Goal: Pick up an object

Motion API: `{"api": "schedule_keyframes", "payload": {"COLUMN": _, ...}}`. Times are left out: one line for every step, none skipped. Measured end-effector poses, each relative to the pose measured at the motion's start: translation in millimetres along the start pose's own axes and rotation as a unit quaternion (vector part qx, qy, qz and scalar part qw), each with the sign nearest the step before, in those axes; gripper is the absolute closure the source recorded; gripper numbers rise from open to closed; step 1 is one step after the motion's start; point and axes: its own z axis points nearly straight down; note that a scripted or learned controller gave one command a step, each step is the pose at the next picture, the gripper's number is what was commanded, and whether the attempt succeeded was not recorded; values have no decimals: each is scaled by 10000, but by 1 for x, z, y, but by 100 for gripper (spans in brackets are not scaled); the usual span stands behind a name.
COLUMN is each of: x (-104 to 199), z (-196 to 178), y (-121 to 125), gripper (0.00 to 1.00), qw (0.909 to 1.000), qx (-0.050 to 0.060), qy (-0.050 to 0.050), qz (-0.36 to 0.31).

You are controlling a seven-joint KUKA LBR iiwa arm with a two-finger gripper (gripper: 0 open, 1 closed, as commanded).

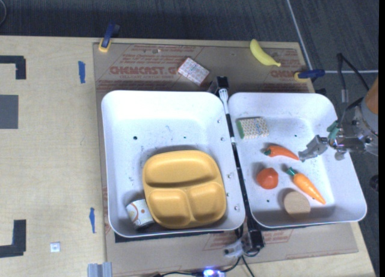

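Carrots (280, 152) just beside the end effector (314, 147) look light, rigid and slippery; gripping mid-body across the width seems best. Whether it is spread cannot be told.

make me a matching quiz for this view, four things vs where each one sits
Things:
1. yellow tray
2. banana
3. tomato
4. sponge

Places:
A. on the board behind the bins
B. back part of the right bin
C. left bin
D. right bin, between the two carrots

Pairs: 1-C, 2-A, 3-D, 4-B
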Motion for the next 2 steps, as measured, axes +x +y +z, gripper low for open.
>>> {"api": "schedule_keyframes", "payload": {"x": -5, "z": 116, "y": -16, "gripper": 0, "qw": 10000, "qx": -4, "qy": -3, "qz": 8}}
{"api": "schedule_keyframes", "payload": {"x": -5, "z": 106, "y": -15, "gripper": 100, "qw": 10000, "qx": -22, "qy": -13, "qz": 9}}
